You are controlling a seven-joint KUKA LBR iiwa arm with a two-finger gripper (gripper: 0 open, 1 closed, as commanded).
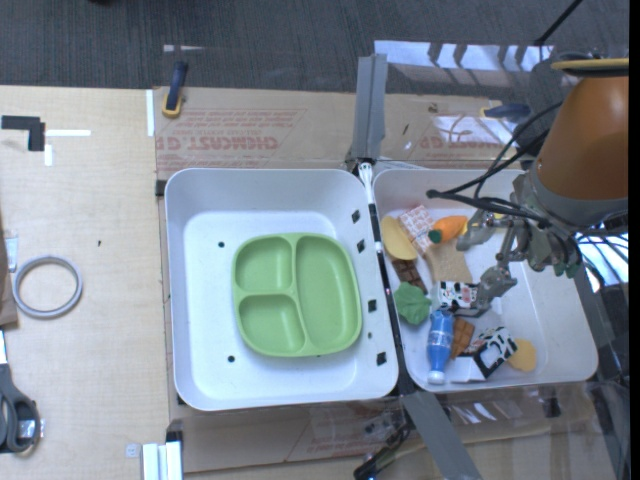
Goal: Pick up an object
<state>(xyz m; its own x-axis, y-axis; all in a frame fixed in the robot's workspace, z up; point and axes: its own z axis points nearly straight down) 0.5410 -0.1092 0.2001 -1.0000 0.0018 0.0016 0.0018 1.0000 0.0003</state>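
Toys: heaped in right bin, including blue bottle, green lump, orange carrot | my claw: low over the heap, just beside a black-and-white toy; grip state cannot tell | left bin: holds green divided plate | tabletop: tape roll at left

Small toys, blue bottle among them, heaped in right bin.
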